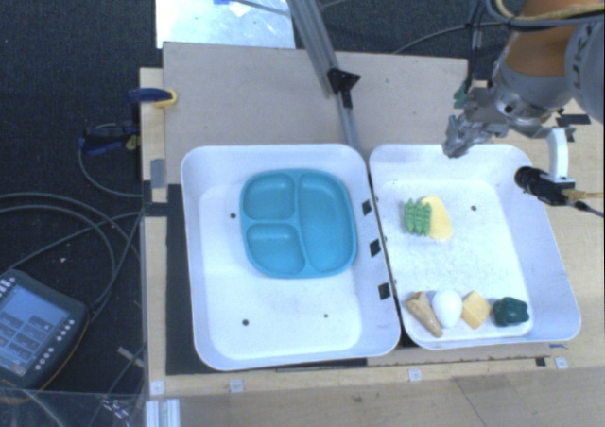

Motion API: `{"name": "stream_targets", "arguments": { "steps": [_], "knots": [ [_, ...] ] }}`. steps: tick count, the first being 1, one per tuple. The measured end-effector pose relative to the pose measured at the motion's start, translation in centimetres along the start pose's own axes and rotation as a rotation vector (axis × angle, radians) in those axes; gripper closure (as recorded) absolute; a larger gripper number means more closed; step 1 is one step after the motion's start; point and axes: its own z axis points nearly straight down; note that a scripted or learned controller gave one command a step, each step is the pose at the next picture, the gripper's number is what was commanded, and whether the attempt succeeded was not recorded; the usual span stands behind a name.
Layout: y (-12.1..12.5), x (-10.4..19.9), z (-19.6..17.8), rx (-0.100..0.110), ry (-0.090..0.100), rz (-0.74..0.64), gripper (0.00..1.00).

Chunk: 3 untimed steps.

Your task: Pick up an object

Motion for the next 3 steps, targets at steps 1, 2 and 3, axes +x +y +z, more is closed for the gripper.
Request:
{"name": "stream_targets", "arguments": {
  "steps": [1, 2, 3],
  "knots": [
    [1.4, 4.8, 0.3, 0.004, 0.003, -0.003, 1.0],
    [2.5, 10.4, -0.2, 0.005, 0.003, -0.004, 1.0],
    [3.3, 16.1, 0.4, 0.005, 0.003, -0.004, 1.0]
  ]
}}
